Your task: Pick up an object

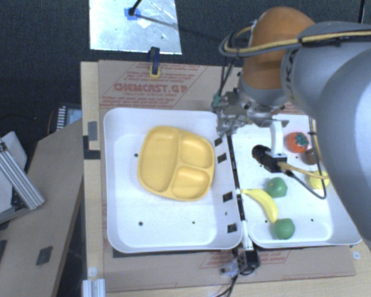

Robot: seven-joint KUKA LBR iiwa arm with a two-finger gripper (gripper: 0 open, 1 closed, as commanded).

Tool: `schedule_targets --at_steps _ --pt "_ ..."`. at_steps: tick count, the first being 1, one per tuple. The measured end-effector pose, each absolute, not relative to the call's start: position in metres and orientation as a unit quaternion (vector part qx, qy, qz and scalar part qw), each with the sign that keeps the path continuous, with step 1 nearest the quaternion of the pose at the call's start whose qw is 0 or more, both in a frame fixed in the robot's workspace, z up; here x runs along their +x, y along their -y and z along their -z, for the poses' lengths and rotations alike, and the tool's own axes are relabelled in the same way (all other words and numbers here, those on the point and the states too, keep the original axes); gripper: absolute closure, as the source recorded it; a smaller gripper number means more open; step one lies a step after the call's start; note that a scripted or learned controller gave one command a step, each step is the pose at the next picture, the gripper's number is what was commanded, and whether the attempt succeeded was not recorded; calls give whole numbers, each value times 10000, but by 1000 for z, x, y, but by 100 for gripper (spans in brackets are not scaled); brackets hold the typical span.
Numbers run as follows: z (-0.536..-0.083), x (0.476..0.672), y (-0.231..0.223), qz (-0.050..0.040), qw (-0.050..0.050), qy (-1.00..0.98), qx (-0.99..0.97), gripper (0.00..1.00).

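Gripper (225,123) hangs over the far end of the rims where the two bins meet. How wide it stands cannot be told, and no object shows in its hold.
Pickable things sit loose in the right-hand bin (321,231): banana (263,203), upper green fruit (276,186), lower green fruit (284,228), orange fruit (297,142). They are mostly spaced apart, likely leaving room for a grasp. The yellow divided plate (176,163) lies flat in the left-hand bin (123,218), probably a harder pick.

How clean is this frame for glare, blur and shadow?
Camera view: the near arm looks soft and looms large; the left bin is bright, nearly washed out; the silver sheet up top glares; the tray is sharp, with faint shadow beneath.
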State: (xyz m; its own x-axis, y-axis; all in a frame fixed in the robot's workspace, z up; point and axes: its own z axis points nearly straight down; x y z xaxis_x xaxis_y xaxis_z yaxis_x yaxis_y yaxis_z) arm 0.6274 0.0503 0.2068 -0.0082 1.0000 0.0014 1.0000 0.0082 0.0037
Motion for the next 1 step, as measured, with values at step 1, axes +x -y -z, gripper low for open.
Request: schedule_targets --at_steps 1 --pt "-222 653 -106 -29 11 -7105 7036 100"
